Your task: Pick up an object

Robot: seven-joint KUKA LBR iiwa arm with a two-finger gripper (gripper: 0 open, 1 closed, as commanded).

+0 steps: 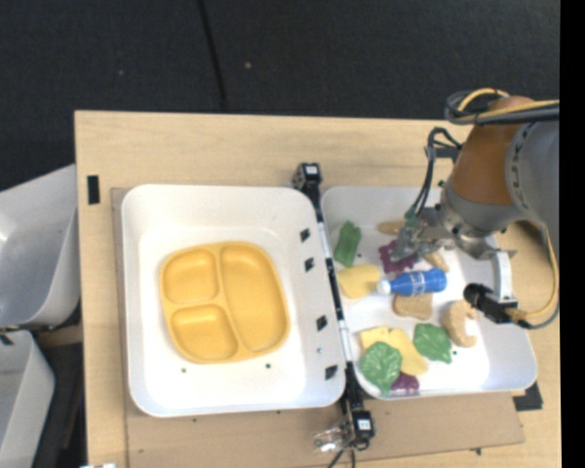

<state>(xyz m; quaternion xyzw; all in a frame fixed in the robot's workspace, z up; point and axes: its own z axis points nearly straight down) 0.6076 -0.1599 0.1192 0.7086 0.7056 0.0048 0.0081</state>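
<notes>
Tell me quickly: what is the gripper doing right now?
Gripper: down in the right bin, over a purple piece beside the blue bottle; open or closed cannot be told.

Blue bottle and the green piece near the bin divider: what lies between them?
In the camera view, a pale yellow piece lies between the blue bottle and the green piece, just left of the bottle's cap.

One camera looks down at a slant from above the bench (pixel 224 149). Both white bins (pixel 136 291) sit mid-frame, fairly near.

Wooden bench (pixel 205 149) bears two white bins (pixel 136 291) (pixel 507 359) side by side.
</notes>
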